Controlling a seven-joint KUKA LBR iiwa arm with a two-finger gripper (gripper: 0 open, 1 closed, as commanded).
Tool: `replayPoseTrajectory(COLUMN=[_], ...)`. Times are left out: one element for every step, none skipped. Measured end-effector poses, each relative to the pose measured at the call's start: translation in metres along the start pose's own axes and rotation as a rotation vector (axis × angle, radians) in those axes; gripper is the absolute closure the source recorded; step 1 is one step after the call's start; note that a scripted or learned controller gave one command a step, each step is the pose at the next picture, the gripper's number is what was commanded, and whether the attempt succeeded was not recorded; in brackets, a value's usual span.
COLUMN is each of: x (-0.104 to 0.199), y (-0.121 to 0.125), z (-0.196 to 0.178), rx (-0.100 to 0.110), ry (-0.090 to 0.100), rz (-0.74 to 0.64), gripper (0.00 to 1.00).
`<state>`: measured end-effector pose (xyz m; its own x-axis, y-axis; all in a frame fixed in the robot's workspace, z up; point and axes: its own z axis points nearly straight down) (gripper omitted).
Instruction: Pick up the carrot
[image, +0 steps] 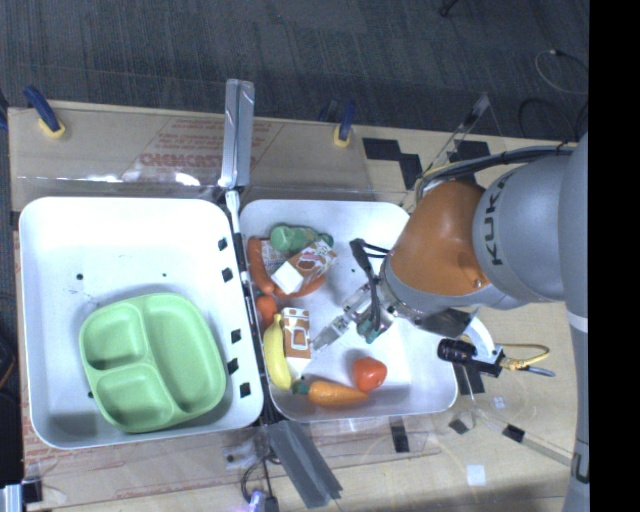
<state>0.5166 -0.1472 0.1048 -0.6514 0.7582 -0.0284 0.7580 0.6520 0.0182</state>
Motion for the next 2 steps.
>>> replayPoseTrajectory(x=[0.0289,0.0288], y=[-0.0186,-0.0193], z=[0.0069,-0.0023], rx=[0.000,0.003], ry=[0.014,0.018], rz=[-0.516,-0.520], gripper=[0.00,1.00])
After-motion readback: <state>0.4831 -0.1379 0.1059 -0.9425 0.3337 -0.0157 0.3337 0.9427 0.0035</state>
